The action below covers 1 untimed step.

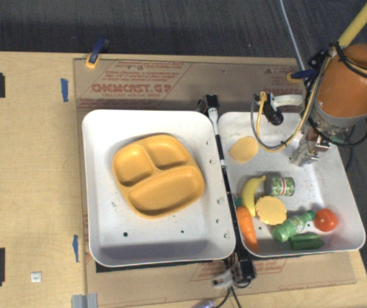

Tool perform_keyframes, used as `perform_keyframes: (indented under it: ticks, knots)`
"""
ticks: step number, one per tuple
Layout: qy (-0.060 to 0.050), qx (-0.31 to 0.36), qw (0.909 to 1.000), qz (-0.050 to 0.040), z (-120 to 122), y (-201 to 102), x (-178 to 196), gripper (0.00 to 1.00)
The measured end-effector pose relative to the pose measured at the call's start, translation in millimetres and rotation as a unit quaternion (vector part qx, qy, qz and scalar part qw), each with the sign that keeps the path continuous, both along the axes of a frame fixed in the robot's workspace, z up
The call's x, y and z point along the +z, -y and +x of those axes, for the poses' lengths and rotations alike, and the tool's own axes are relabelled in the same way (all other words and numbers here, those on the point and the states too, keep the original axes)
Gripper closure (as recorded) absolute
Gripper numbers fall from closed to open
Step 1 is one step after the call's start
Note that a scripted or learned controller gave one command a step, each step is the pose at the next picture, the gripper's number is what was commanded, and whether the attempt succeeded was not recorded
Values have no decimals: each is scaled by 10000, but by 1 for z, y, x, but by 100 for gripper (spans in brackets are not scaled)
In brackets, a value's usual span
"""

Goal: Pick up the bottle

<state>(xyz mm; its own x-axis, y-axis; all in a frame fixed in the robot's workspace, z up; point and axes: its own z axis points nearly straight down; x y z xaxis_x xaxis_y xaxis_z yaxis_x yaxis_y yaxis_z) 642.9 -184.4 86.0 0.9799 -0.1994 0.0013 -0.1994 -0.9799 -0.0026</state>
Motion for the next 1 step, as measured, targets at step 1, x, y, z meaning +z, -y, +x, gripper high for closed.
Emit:
perform_keyframes:
  ticks: [1]
  knots:
    - [16,-11,10000,1,25,38,131,100]
